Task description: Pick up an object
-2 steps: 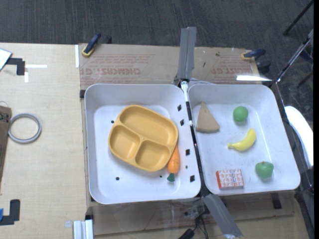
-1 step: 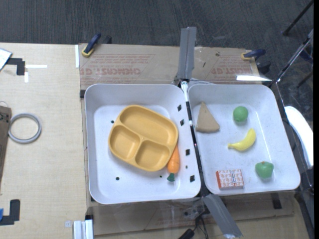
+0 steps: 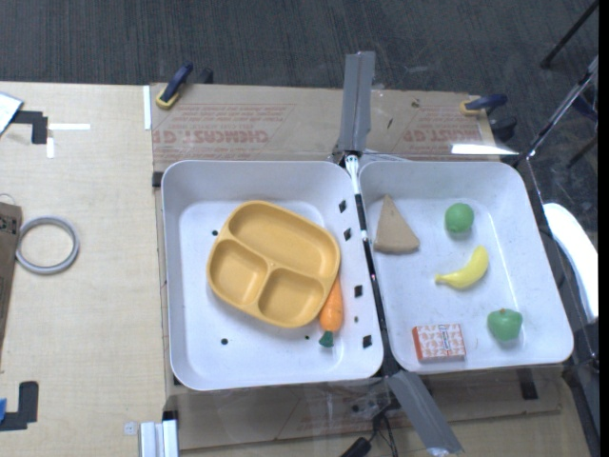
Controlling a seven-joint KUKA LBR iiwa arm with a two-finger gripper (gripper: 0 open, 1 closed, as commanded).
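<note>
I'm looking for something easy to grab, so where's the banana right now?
In the camera view, the banana lies near the middle of the right bin, below the green ball and up-left of the green apple.

Dark grey carpet floor [image 3: 285,17] beyond the bench — pale wooden benchtop [image 3: 86,284], brown cardboard sheet [image 3: 276,127] clamped at its far edge; lighting even.

Bright, even light; perhaps slightly soft.

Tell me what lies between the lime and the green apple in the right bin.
In the camera view, the banana lies between the lime and the apple, a little left of their line, touching neither.
</note>
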